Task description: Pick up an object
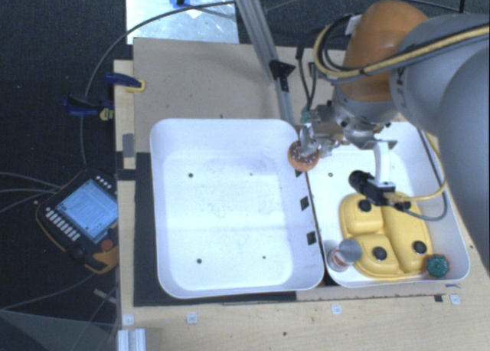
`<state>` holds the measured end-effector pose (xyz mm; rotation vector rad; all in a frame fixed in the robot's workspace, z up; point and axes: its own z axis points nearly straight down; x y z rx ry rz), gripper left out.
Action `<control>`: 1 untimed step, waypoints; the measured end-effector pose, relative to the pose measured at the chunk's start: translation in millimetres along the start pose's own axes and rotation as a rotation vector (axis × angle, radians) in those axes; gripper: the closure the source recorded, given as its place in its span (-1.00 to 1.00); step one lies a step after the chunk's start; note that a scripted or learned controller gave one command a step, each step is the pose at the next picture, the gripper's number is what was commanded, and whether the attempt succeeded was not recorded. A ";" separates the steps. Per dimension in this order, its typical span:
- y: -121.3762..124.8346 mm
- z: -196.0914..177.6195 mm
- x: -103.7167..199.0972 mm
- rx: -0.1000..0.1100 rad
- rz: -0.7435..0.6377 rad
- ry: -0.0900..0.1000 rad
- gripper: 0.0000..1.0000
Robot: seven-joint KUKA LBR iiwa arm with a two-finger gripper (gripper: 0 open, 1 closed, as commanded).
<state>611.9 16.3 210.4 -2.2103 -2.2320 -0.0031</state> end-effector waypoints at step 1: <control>2.6 -13.8 56.3 -0.002 -0.001 0.001 1.00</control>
